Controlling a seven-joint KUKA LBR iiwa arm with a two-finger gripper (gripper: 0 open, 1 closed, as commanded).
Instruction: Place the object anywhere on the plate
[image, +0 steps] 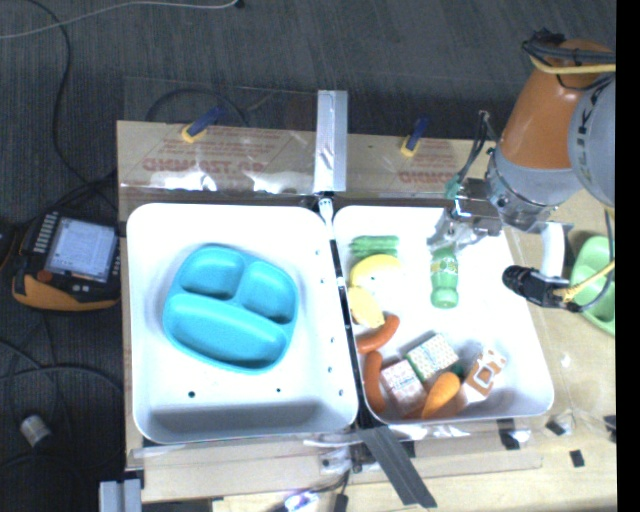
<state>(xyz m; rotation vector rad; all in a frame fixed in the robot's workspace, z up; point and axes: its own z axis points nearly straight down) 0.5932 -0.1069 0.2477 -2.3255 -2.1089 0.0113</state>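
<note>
Hovering over the right bin (520, 300), the gripper (452, 235) is hanging just above a green bottle (444, 280), which is lying on the bin floor; whether the jaws are apart or together I cannot tell. At nine o'clock from the bottle, well apart, the blue plate (232, 305) is sitting in the left bin (160, 400). Toy foods are crowding the right bin's six o'clock side.

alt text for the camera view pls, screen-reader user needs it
The arm's end effector sits just above a green bottle in the right bin, among toy food. A blue divided plate lies alone in the left bin.
</note>
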